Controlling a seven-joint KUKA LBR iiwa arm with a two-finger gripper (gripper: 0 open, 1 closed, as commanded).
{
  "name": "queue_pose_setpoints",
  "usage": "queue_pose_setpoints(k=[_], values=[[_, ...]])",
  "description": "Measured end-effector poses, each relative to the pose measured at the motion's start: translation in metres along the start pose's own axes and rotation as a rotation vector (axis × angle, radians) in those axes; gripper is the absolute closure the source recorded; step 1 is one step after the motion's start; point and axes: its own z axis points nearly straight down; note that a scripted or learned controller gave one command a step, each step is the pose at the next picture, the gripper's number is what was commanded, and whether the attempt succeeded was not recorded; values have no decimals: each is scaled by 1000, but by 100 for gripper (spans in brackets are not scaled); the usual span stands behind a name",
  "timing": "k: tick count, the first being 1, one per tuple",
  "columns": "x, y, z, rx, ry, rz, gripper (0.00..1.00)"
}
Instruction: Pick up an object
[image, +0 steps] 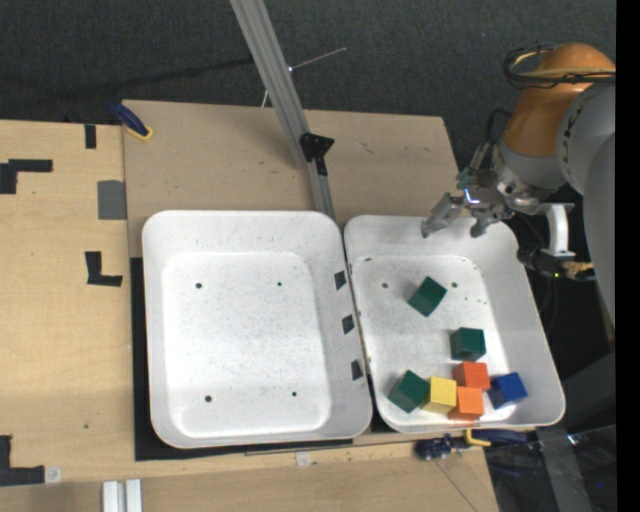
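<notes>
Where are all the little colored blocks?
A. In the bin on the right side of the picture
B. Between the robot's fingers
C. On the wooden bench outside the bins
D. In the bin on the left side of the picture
A: the green block, yellow block, orange block and blue block all lie inside the right bin, while the gripper hangs over that bin's far edge with nothing between its fingers.

A pale wooden counter (230, 160) with black tape marks along its left side fills most of the frame. Dark grey carpet floor (120, 45) runs across the top, and a slanted grey metal pole (283, 85) crosses the upper middle.
</notes>
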Motion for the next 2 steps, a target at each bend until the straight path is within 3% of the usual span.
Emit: queue_pose_setpoints(k=[1,2], values=[[-3,7,58,5,-1,1,0],[-2,7,47,3,-1,-1,100]])
